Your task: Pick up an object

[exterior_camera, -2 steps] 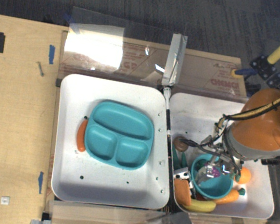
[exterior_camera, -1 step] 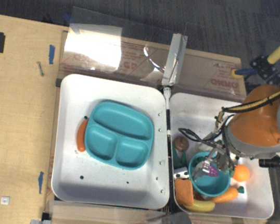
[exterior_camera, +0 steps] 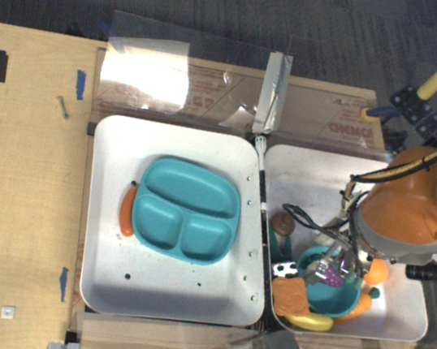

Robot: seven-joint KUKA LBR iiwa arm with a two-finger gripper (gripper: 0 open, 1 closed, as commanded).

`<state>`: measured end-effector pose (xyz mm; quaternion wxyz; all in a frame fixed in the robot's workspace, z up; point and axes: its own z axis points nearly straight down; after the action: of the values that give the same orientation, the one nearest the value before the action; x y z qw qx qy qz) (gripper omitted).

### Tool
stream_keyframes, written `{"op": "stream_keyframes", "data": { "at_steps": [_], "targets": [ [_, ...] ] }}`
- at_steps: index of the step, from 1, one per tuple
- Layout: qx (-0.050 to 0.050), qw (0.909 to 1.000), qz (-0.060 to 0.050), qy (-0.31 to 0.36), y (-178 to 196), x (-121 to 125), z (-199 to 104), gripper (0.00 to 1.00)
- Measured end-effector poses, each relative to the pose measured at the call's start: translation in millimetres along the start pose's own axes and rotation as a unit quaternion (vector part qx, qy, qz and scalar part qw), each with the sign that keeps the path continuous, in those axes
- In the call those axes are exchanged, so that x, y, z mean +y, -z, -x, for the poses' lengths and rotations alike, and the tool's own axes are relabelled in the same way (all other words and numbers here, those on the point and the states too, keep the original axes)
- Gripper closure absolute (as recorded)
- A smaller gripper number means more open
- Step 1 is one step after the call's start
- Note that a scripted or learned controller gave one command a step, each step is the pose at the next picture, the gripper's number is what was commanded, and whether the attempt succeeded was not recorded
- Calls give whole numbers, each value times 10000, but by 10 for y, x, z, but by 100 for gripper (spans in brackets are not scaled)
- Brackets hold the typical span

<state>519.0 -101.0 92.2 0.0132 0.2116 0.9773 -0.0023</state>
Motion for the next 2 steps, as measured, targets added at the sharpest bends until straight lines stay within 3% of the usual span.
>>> {"op": "stream_keyframes", "data": {
  "at_steps": [1, 2],
  "targets": [
    [-181, 9998, 12, -4, 179, -5, 110, 100],
    [53, 9999, 19, -134, 1348, 392, 825, 100]
  ]
}}
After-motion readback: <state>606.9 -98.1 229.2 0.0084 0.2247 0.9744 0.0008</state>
